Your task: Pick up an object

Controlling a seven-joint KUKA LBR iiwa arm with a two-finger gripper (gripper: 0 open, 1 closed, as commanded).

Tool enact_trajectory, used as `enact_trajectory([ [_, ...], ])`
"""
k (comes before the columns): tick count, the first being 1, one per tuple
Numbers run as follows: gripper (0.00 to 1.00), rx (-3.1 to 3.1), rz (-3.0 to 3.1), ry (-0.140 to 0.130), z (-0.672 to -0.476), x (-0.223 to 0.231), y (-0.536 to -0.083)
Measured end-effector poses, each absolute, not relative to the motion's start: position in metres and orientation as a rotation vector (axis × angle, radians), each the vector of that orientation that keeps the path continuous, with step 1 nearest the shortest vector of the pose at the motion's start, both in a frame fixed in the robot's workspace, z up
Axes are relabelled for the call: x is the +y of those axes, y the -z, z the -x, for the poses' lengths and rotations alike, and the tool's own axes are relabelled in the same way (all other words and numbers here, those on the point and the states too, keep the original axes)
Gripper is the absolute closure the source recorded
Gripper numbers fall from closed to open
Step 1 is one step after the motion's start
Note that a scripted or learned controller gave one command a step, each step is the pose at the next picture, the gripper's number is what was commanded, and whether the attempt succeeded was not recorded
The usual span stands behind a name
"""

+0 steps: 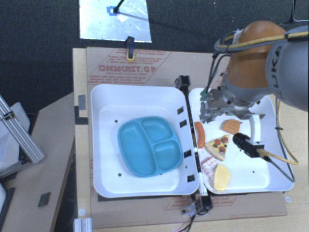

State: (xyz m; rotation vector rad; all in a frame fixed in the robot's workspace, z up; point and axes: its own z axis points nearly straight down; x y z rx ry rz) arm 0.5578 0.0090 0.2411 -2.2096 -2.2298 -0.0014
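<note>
Hovering over the right bin (270, 178), the hand (208, 111) is showing no clear grip; cannot tell.
One hot dog (200, 134) is lying lengthwise along the bin's left wall, one pizza slice (218, 146) just beside it.

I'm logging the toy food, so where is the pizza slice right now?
The pizza slice lies in the right bin, near its left wall, just right of the hot dog, below the waffle and above the yellow wedge.

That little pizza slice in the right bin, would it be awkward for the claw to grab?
Probably somewhat. The pizza slice lies flat on the right bin, so the gripper would find little height to pinch. It looks like a small plastic toy, likely light and stiff. Being flat and wedge-shaped, it should slide if nudged, not roll.
</note>
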Motion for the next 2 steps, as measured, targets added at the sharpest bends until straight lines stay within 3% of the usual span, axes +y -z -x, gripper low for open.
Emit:
enact_trajectory([
  [2,1.00,-2.229,2.211,0.000,-0.509,0.095,-0.223],
])
